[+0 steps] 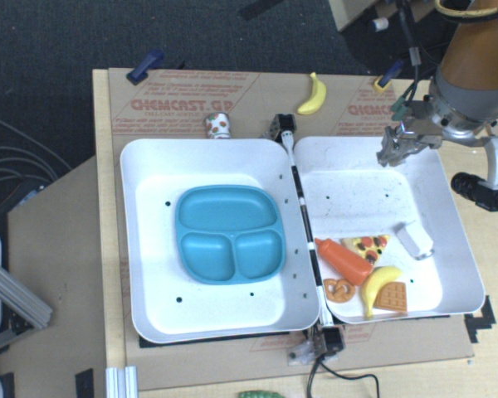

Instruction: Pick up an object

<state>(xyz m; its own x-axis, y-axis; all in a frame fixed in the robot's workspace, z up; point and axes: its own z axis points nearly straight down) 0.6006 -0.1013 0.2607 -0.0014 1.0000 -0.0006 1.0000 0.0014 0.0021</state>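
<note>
Our gripper (396, 149) hangs over the far edge of the right bin (448, 191), well apart from the toys; we cannot tell how it is set. The toys lie in that bin's near corner: a carrot (344, 258), pizza slice (368, 244), pretzel (338, 289), banana (379, 283), waffle (391, 298) and a white block (414, 240). We judge them light, stiff and slick plastic. The carrot looks easiest, taken across its middle. The left bin (149, 222) holds a blue tray (229, 232).
</note>
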